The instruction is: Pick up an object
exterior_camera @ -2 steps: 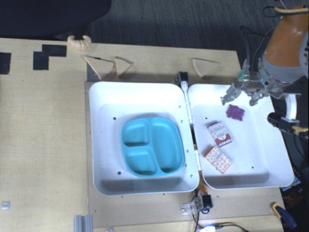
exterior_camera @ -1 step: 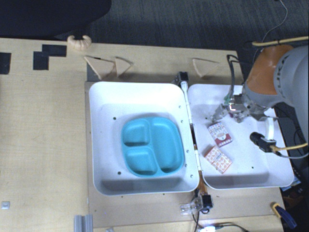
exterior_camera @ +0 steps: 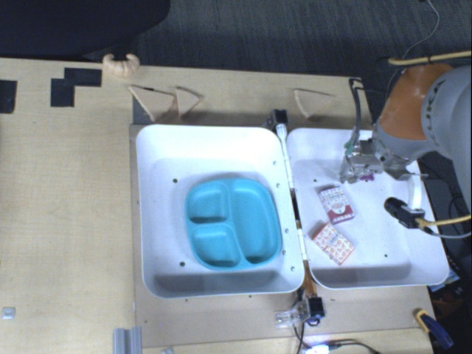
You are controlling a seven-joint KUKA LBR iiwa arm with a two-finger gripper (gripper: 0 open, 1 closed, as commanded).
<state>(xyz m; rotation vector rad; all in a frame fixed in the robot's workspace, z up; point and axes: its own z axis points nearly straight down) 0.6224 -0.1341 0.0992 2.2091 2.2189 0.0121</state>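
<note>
Gripper (exterior_camera: 359,169) low in right bin (exterior_camera: 428,268), just above-right of upper carton (exterior_camera: 335,203); finger state unclear. Judgement: centre over carton, straddle narrow sides, descend square.

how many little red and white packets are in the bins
2, both in the right bin: upper packet near its middle, lower packet just below it. The arm may hide others.
</note>
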